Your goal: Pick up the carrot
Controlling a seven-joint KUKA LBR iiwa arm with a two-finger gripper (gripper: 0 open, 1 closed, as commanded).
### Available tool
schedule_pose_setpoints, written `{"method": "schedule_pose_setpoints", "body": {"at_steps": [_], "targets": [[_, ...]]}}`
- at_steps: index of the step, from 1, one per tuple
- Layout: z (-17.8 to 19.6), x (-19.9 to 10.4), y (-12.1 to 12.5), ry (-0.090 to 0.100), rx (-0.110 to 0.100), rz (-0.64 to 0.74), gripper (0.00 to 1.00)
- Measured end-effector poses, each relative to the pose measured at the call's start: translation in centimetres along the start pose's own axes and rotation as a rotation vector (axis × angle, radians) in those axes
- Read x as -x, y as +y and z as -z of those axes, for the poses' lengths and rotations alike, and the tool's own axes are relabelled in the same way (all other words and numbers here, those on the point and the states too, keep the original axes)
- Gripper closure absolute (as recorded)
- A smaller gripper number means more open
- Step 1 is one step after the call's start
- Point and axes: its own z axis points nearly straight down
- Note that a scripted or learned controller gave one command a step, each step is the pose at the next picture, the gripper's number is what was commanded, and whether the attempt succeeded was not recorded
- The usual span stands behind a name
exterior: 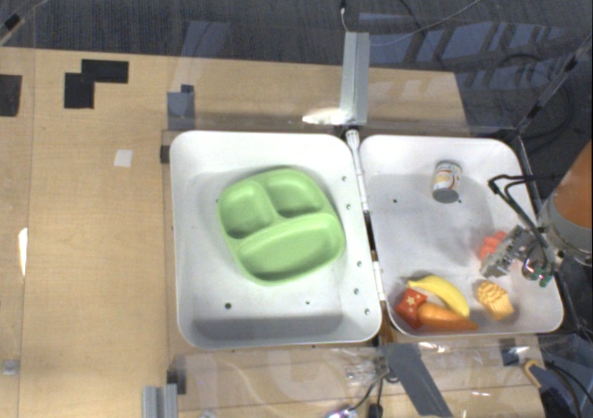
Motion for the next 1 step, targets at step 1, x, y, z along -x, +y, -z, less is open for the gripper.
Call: {"method": "schedule_pose_setpoints", "body": {"at_steps": [1], "targets": [[2.58, 0.73, 0.59, -0.001, 0.000, 0.266, 1.00]]}}
